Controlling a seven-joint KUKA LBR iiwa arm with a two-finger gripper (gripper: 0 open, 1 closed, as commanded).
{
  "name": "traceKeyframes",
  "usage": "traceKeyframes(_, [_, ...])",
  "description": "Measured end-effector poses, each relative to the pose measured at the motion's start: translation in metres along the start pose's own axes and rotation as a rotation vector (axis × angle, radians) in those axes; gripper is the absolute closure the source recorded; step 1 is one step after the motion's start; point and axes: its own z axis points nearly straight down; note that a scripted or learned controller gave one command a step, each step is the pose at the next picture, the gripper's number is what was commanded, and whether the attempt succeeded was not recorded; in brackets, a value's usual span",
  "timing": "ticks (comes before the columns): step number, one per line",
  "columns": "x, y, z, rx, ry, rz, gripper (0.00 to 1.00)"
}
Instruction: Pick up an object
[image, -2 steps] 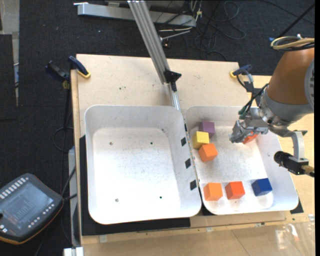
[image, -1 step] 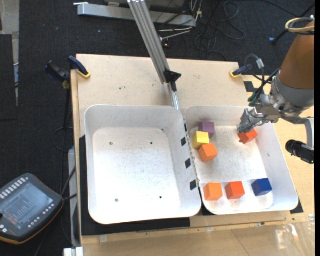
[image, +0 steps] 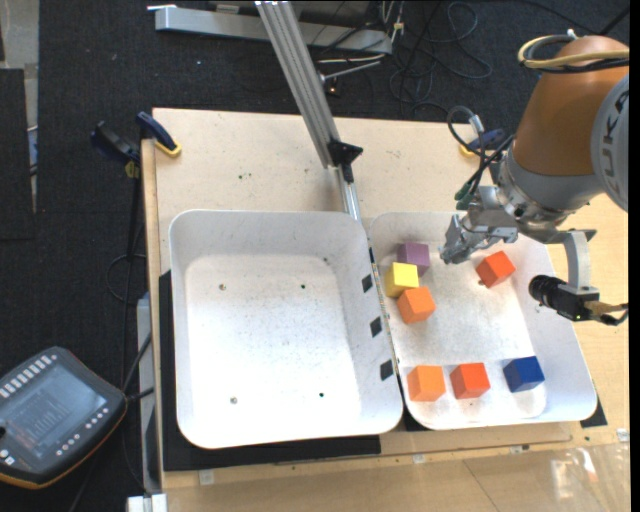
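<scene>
Seven cubes: all in right bin (image: 575, 385), left bin (image: 270, 320) bare white.
Near row: orange cube (image: 427, 382), red-orange cube (image: 470, 379), blue cube (image: 523, 373), side by side w/ gaps, close to front rim.
Mid: another orange block (image: 416, 303), touching or just under yellow cube (image: 404, 276), purple cube (image: 413, 256) just behind; tight cluster near divider.
Far: red cube (image: 494, 268), alone, just beside gripper (image: 455, 250).
Gripper: hangs over far part of right bin, betw purple and red; finger gap can't tell from this angle, nothing seen held.
Target guess: red cube, nearest and isolated.
How to do well: shift toward red, centre over it, square fingers to its faces, drop straight, close, lift vertical.
Risk: cube looks rotated; off-axis grip may spin or push it away.
Edges: right rim sits past red, some room; back rim close behind gripper.
Open room: bare floor betw red and near row, good for approach; cluster side crowded, avoid.
Far bench: pole (image: 305, 85) slants over bench behind bins, clear of arm.
</scene>
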Motion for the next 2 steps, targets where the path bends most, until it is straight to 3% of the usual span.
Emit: traceKeyframes(2, [0.089,0.043,0.01,-0.004,0.001,-0.002,1.0])
